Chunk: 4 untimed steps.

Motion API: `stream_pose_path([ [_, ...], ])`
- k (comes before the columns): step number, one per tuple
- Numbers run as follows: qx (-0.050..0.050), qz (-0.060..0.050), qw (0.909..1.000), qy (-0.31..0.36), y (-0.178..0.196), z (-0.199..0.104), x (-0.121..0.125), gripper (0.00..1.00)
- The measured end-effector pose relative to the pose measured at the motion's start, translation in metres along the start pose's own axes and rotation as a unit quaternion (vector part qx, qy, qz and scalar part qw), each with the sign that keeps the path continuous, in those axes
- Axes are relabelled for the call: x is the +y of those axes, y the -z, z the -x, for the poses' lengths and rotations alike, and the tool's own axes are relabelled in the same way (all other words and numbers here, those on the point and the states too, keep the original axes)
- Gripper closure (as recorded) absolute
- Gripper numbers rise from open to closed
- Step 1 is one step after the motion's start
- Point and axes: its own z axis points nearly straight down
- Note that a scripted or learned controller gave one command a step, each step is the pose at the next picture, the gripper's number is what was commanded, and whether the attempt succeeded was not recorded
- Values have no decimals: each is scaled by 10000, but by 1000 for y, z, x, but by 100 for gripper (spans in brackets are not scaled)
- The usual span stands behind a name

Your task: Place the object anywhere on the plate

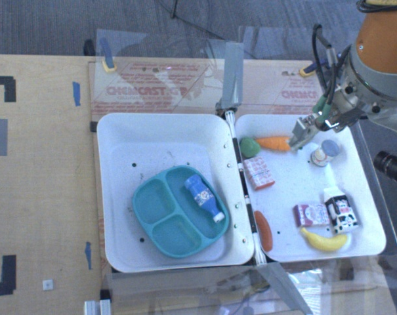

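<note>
I see the gripper (302,136) over the right bin (372,195), near its back wall and just beside the carrot (273,143); I cannot tell its grip. The blue bottle (204,199) lies on the teal plate (160,216) in the left bin (113,176), whose left side gives bare floor.

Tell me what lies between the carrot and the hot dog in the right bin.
Camera view: a small red-and-white carton lies between the carrot and the hot dog.
</note>
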Motion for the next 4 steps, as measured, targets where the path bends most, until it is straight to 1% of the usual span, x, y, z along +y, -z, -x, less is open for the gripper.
stream_pose_path([
  [1,2,3,9599,2804,1,23,-13,100],
  [2,3,13,9242,3819,-13,-84,45,100],
  [3,2,12,9242,3818,-13,-84,45,0],
  [4,-22,49,9235,3835,-1,-85,47,100],
])
